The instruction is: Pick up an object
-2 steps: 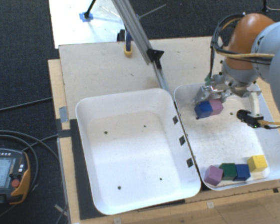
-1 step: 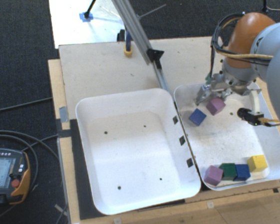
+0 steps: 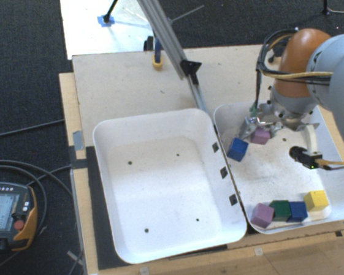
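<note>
My gripper (image 3: 261,125) hangs low over the back of the right bin (image 3: 343,173). A small mauve cube (image 3: 260,136) lies right at its tip, touching or partly under it; whether it is gripped I cannot tell. A blue cube (image 3: 237,149) rests tilted just left of it, close to the bin's left wall. Along the front wall sit a purple cube (image 3: 261,214), a green cube (image 3: 280,208), a second blue cube (image 3: 298,211) and a yellow cube (image 3: 316,200).
The left bin (image 3: 165,184) lies beside the right one, their walls touching. A grey pole (image 3: 169,35) slants across the bench at the back. A black cable end (image 3: 302,155) hangs from the wrist over the right bin's middle.
</note>
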Robot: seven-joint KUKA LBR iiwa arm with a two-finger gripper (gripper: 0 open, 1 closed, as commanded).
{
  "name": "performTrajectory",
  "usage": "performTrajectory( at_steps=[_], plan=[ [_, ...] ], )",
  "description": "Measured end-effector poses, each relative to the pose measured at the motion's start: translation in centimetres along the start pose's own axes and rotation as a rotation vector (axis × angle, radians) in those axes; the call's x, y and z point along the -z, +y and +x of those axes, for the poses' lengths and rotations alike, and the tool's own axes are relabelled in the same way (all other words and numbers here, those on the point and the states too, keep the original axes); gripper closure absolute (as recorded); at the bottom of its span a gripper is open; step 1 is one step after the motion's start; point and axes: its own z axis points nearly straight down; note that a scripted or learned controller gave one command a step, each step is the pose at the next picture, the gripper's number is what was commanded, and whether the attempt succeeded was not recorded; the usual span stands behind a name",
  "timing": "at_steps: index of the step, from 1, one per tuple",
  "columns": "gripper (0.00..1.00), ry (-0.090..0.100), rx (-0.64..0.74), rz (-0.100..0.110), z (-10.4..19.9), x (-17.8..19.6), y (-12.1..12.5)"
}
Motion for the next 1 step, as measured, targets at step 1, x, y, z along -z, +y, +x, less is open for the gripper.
performTrajectory(
  at_steps=[1],
  plan=[
    [1.00,0.000,0.002,-0.004,-0.03,1.15,0.20]
  ],
)
